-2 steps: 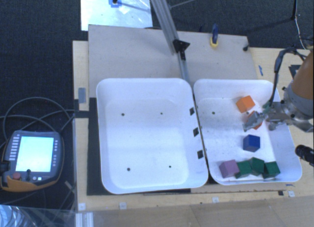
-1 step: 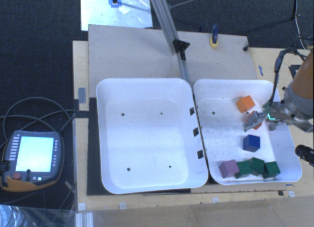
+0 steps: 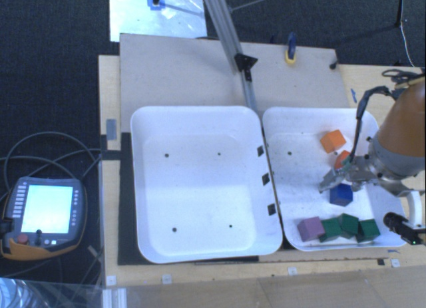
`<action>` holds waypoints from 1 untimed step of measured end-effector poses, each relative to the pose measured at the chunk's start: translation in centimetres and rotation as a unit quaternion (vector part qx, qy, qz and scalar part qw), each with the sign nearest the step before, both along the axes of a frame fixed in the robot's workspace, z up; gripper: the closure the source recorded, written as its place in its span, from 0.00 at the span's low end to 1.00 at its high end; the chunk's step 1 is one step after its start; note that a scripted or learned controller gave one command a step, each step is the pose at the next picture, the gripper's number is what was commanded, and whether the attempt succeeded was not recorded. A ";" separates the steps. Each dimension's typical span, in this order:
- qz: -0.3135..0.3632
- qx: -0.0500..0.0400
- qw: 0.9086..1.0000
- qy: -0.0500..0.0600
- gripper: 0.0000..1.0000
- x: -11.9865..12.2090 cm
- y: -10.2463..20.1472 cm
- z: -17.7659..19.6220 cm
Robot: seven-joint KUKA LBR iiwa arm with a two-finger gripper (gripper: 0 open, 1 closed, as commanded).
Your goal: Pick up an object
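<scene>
My gripper [image 3: 341, 180] hangs low over the right bin [image 3: 287, 142], at the end of the grey arm with the orange band [image 3: 406, 124] that comes in from the right. A blue block [image 3: 341, 195] lies directly under the gripper, partly covered by it. An orange block [image 3: 333, 140] sits further back, and a smaller orange piece [image 3: 341, 159] shows at the gripper's far side. Along the bin's front edge lie a purple block [image 3: 309, 228] and three green blocks [image 3: 331, 229], [image 3: 349, 223], [image 3: 367, 230].
The left bin [image 3: 143, 127] stands beside the right one, joined by black clips along the shared rim. A teach pendant [image 3: 43, 217] with cables lies on the floor to the left. A slanted metal pole [image 3: 223, 24] crosses the back board.
</scene>
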State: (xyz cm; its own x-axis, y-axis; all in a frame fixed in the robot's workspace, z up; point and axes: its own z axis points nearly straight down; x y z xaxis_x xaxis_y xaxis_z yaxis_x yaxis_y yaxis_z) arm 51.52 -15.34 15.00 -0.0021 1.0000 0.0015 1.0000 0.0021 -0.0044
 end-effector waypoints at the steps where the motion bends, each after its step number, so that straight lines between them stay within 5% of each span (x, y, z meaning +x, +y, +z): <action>1: 0.000 -0.006 1.000 -0.016 0.00 0.8 -0.1 -3.4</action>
